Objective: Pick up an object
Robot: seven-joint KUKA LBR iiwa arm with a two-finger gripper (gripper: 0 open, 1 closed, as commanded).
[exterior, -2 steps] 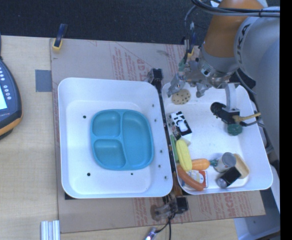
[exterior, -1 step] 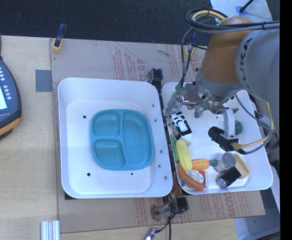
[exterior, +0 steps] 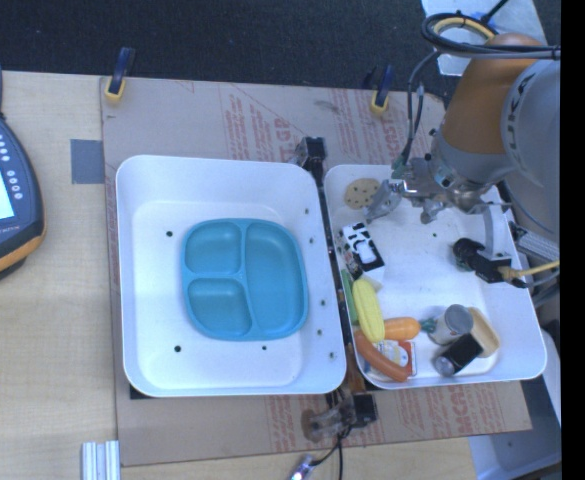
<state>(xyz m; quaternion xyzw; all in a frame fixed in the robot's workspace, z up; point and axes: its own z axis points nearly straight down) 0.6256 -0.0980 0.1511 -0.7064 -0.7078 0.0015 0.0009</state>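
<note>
While the grey arm (exterior: 492, 108) with its orange band is seen reaching in over the right bin (exterior: 532, 358), the tool (exterior: 404, 194) is held above that bin's far left part, and whether it is apart or together cannot be told. No object is seen in it. Just to its left, a tan round cookie (exterior: 361, 192) is seen on the bin floor. Nearer the camera from the tool, a black-and-white item (exterior: 361, 247) lies along the bin's left wall, and past it a yellow corn cob (exterior: 369, 308), an orange carrot (exterior: 402, 328) and a reddish sausage (exterior: 384, 360) are clustered. A small can (exterior: 456, 322) and a dark cylinder (exterior: 458, 355) lie further right. Well to the tool's left, a blue divided plate (exterior: 244, 278) rests in the left bin (exterior: 152, 368) on the worktop (exterior: 52, 338).
</note>
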